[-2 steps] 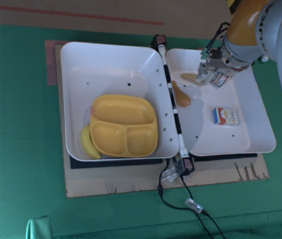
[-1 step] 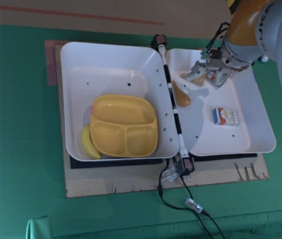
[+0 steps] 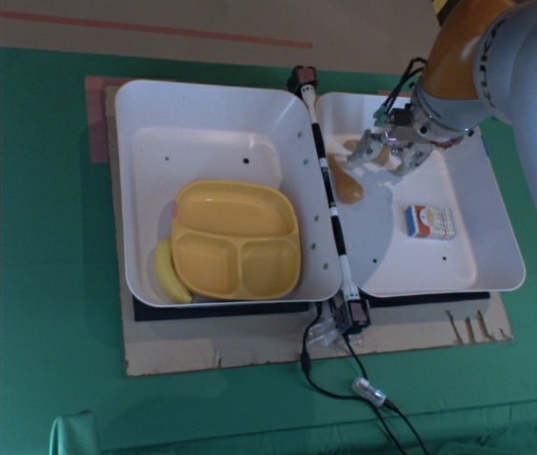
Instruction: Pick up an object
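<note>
Two shallow white plastic bins sit side by side. The left bin (image 3: 145, 121) holds one yellow three-compartment plastic tray (image 3: 237, 240) and one yellow banana (image 3: 167, 275) along the tray's left edge. The right bin (image 3: 476, 254) holds one small white, orange and blue carton (image 3: 429, 222) near its middle and one brown drumstick-shaped toy (image 3: 343, 179) by its left wall. The grey arm (image 3: 524, 45) bends down over the right bin's far edge, its gripper (image 3: 386, 157) with fingers spread apart just beside the brown toy, gripping nothing.

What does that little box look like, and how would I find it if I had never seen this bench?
Look at the right-hand white bin, the one the grey arm reaches over. On its floor, below the gripper, lies a small flat carton, white with blue and orange print. The only other loose thing there, a brown drumstick-shaped object, is rounded and plain.
</note>
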